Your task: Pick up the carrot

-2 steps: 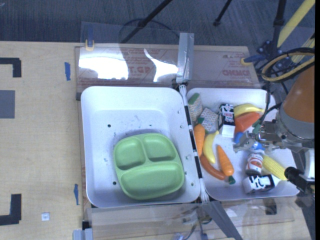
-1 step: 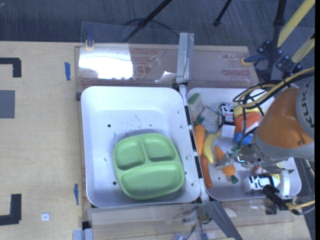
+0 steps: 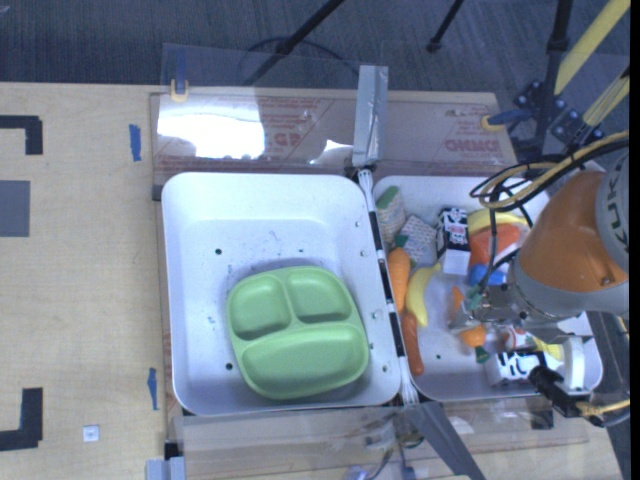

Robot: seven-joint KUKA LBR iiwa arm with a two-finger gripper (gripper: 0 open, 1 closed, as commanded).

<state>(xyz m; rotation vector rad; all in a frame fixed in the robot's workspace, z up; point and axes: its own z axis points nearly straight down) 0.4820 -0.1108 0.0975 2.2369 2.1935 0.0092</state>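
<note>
Two shallow white bins sit side by side on the wooden bench. The left bin [image 3: 200,228] holds a green divided plate [image 3: 296,331] with three compartments, lying in the bin's near half; nothing rests on the plate. The right bin [image 3: 440,388] holds a clutter of small items. The carrot [image 3: 399,280] lies lengthwise against that bin's left wall, just beside the divider between the bins, with a darker orange-red piece continuing from its near end. A yellow banana [image 3: 420,294] lies touching the carrot on the side away from the divider. Beyond the carrot, toward the far wall, sit a grey packet [image 3: 417,234] and a small black-and-white carton [image 3: 454,227]; its printing is too small to read. The gripper [image 3: 487,320] hangs over the middle of the right bin, apart from the carrot, among small orange and blue pieces; jaw state cannot be determined. The clear panel behind the bins bears red lettering, mirrored and illegible.
</note>
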